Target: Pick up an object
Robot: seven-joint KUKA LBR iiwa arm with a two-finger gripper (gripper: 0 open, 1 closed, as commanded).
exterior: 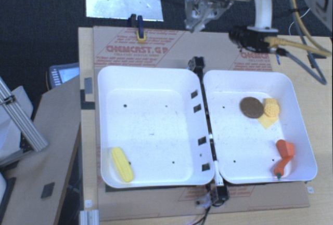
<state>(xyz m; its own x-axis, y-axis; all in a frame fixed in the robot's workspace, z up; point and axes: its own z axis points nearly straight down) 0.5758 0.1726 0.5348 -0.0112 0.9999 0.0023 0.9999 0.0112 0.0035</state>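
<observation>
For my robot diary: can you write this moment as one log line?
gripper: above bins, nothing held | left bin: corn | right bin: cookie, carrot

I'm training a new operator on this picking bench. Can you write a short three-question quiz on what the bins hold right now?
1. True or false: the yellow corn cob lies in the left bin.
2. Which item sits nearest the front right corner of the right bin?
A. the brown cookie
B. the orange carrot
C. the yellow cracker
3. Fill in: the claw hangs above the far side of the bench, beyond the bins, and the brown cookie lies beside the yellow ______.

Key
1. True.
2. B.
3. cracker; the two lie edge to edge.
</observation>
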